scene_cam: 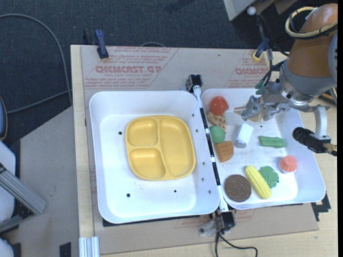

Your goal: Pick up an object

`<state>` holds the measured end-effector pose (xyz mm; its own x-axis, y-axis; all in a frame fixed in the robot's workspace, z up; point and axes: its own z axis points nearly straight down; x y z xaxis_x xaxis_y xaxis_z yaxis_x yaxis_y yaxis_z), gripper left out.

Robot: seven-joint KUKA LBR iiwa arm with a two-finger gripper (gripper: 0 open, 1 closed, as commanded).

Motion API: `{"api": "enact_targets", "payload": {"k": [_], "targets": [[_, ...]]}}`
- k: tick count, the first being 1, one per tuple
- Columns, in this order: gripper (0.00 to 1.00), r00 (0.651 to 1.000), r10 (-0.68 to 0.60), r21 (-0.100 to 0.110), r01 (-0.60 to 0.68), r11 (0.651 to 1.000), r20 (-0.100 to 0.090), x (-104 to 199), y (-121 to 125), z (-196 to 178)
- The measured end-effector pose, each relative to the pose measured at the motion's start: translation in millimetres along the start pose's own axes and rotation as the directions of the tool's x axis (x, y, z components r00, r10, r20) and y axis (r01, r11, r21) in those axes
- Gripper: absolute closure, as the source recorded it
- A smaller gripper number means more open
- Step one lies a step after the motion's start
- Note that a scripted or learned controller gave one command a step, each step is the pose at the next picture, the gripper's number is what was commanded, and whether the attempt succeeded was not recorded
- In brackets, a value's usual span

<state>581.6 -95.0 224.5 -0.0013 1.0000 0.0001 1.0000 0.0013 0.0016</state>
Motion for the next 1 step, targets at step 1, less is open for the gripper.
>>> {"api": "enact_targets", "payload": {"k": [1], "targets": [[1.00,1.000,0.000,0.000,0.000,1.000,0.000,55.5,-18.4,-42.1]]}}
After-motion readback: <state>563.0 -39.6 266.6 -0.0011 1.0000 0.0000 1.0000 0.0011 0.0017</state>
